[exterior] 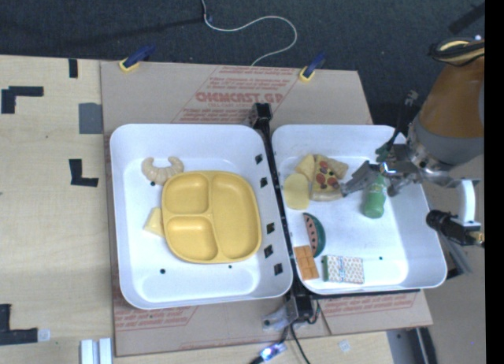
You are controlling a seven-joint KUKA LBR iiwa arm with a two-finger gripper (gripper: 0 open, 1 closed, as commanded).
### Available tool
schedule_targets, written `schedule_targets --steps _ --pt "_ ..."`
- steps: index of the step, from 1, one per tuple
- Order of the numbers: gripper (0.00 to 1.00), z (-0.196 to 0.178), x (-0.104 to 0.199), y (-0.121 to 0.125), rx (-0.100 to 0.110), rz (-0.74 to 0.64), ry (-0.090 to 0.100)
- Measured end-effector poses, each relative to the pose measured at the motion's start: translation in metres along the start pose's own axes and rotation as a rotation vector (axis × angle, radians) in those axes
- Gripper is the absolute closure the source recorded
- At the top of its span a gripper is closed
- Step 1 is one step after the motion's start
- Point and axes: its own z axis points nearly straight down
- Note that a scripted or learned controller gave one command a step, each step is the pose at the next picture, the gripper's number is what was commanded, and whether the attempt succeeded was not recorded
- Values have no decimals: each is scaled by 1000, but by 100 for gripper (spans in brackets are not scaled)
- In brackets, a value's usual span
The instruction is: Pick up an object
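Note:
My gripper [377, 182] hangs over the right bin [409, 252], near its upper right. Its two grey fingers are spread open; the left fingertip [356, 181] points toward the pizza slice [325, 175]. A small green bottle-like object [373, 200] stands just below and between the fingers, with its top at the gap. I cannot tell whether the fingers touch it. Also in this bin are a pale yellow piece [295, 190], a watermelon slice [313, 232], an orange cracker [304, 262] and a patterned packet [344, 269].
The left bin [130, 197] holds a yellow divided plate [211, 215], a tan croissant-like piece [161, 169] and a yellow wedge [153, 221]. A black divider [272, 197] runs between the bins. A white cable [252, 27] lies behind the bench.

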Motion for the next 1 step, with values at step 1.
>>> schedule_targets --steps 1 --pt "0 45 4 -4 -1 -1 0"
